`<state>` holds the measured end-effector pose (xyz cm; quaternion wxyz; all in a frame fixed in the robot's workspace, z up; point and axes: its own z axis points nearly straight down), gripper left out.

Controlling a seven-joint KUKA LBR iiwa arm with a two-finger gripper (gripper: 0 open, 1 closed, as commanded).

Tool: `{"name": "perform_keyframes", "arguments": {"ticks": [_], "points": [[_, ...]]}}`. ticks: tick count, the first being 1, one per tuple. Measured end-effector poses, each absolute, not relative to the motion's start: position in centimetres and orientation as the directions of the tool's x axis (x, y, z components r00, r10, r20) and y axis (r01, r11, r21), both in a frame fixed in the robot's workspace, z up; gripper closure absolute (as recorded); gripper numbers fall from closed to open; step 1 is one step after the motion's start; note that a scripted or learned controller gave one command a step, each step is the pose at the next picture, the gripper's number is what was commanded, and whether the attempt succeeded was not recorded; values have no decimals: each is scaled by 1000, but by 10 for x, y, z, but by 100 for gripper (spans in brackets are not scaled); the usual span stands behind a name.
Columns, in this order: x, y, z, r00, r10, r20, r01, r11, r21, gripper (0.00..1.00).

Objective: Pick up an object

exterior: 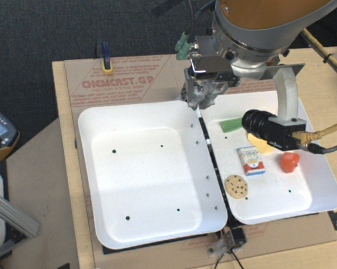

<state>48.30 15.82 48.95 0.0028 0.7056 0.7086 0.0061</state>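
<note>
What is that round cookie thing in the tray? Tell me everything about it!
The cookie is a flat, round, tan disc dotted with dark specks like chocolate chips; whether it is real or a toy cannot be told. It lies flat near the left edge of the right bin, toward the front. The small red, white and blue box sits just behind it, a little apart. Nothing touches the cookie except the bin floor.

Two white bins sit side by side. The right bin [320, 197] holds a cookie [236, 186], a small box [251, 160], a red thing [289, 161] and a green block [231, 124]. The gripper [199, 99] hangs over the bins' top edge, near the upper middle of the frame.
</note>
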Motion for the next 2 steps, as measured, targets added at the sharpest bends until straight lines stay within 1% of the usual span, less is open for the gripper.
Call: {"name": "perform_keyframes", "arguments": {"ticks": [1,2], "points": [[479,192,454,-4,1000,-1,1000,4,-5,100],[479,226,540,-4,1000,6,1000,4,11,100]]}}
